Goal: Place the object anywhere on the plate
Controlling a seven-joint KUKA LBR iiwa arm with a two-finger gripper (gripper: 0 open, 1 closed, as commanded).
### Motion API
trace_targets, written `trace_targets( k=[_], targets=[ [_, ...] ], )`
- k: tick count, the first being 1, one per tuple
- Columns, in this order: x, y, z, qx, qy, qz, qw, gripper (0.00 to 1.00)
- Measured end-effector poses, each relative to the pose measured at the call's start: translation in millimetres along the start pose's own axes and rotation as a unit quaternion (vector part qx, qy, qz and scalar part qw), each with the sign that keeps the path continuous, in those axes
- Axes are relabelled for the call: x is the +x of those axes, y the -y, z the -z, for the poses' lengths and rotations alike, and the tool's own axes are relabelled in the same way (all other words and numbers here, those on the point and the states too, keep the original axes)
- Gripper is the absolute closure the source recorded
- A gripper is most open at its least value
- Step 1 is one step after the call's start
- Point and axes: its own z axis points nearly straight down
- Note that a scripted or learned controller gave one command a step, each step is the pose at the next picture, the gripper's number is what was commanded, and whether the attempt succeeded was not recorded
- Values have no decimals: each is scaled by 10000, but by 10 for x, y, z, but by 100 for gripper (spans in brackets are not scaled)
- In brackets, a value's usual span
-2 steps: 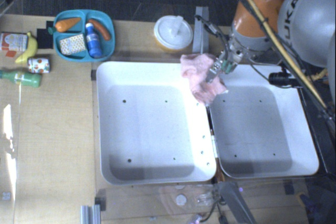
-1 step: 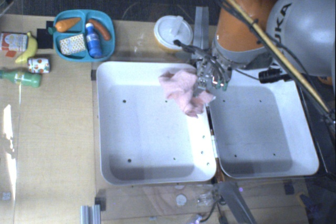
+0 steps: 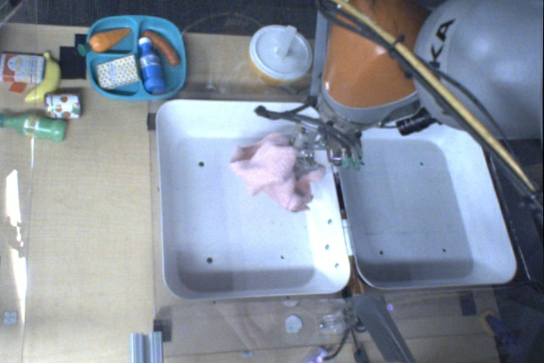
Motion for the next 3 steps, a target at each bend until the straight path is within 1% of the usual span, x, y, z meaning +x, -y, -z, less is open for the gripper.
trace_targets(
  k=[1,2,3],
  targets=[
    [220,-444,62,-1,3,12,10000,100],
    [588,-771,195,-2,9,7,10000,100],
    [586,-769,197,-3,12,6,10000,0]
  ],
)
